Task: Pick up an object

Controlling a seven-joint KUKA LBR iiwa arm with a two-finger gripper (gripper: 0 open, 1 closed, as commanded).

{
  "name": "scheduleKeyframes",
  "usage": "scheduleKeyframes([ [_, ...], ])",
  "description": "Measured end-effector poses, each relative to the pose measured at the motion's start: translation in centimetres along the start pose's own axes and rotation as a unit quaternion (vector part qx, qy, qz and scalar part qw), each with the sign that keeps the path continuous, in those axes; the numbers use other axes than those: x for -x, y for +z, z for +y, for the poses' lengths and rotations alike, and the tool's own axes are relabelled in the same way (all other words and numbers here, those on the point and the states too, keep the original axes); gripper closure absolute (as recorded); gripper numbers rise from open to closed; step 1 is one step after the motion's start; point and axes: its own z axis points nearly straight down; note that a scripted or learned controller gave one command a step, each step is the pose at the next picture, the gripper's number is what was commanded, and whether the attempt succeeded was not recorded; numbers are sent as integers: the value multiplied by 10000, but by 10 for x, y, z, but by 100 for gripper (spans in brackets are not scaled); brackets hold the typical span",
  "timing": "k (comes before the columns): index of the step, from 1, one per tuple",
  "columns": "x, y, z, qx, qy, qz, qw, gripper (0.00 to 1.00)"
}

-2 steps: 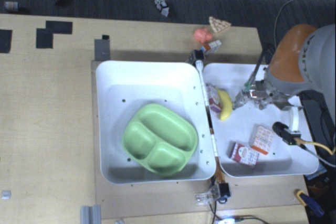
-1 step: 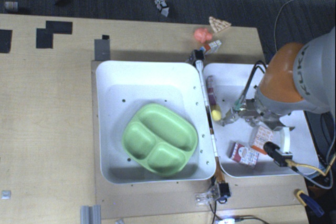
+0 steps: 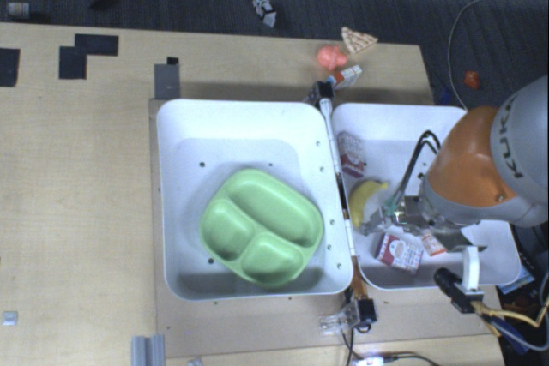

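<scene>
Over the right bin (image 3: 497, 266), near its front half, the hand (image 3: 396, 216) is lowered among a small cluster of objects; whether it is released or clenched cannot be told, since the wrist and the orange band of the arm (image 3: 480, 171) cover much of it. A yellow banana-like item (image 3: 364, 197) lies just beside it toward the divider, and a red-and-white carton (image 3: 399, 251) lies just in front, toward the tabletop's front edge; either is judged a likely target, being the nearest. A small printed packet (image 3: 351, 153) rests farther back in the same bin. The left bin (image 3: 176, 184) carries a green divided tray (image 3: 261, 225), set well apart from the hand. The close packing of the items and the bin wall beside them may hinder a clean grasp. Behind the bins, a pink object (image 3: 331, 57) and small scraps lie on the tabletop (image 3: 77, 210).
</scene>
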Motion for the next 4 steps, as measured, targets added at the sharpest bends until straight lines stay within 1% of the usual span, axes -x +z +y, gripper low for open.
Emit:
scheduleKeyframes([
  [1, 0, -11, 2, 33, -4, -3, 10000, 100],
  [2, -59, -117, 75, -50, -16, 19, 10000, 100],
  [3, -58, -117, 75, -59, -18, 16, 10000, 0],
  [4, 9, 2, 74, -34, -6, 4, 10000, 0],
])
